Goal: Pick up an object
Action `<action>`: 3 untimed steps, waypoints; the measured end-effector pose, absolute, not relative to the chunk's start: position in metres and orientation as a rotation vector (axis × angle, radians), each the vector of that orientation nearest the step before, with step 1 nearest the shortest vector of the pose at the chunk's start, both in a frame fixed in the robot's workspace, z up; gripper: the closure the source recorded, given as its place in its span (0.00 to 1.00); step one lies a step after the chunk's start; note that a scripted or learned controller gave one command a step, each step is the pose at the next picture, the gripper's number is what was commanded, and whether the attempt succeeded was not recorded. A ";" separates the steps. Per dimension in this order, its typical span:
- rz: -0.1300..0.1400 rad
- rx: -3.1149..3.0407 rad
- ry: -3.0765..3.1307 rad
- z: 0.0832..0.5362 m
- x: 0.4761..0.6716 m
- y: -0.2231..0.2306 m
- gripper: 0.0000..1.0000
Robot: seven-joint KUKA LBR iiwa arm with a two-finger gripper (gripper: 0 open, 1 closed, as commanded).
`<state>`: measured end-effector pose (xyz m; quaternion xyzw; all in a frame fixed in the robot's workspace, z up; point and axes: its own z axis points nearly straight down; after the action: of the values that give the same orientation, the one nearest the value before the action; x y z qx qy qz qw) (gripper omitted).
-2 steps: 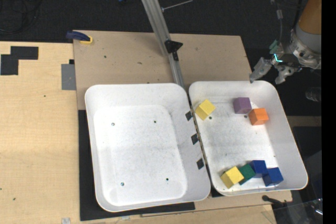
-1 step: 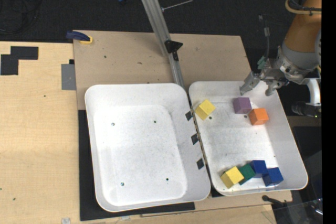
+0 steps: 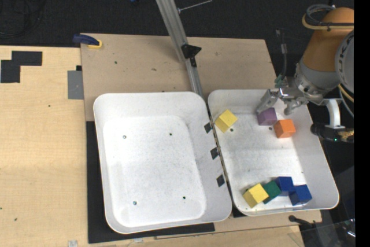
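Hovering at one o'clock over the right shallow white plastic bin, the two-finger metal gripper is seen spread open. A small purple cube sits just beneath it, an orange cube beside it.

The scene is taken by a single camera fixed above the bench and tilted downward, so that the surface is seen at a slant rather than squarely from overhead. Both white bins are framed together: the left bin is placed near the centre of the frame and the right bin toward the right. The far side of the bench and a dark floor beyond it are included along the top. The view is held at a middling distance, and the arm is caught entering at the right margin.
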<state>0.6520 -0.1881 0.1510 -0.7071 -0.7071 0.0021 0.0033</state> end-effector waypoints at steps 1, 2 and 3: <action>0.006 -2.208 -2.226 0.106 0.655 -0.184 0.00; 0.004 -2.208 -2.230 0.119 0.656 -0.184 1.00; -0.003 -2.219 -2.226 0.165 0.663 -0.179 1.00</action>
<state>0.6632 -0.1793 0.1650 -0.7060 -0.7082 -0.0008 -0.0009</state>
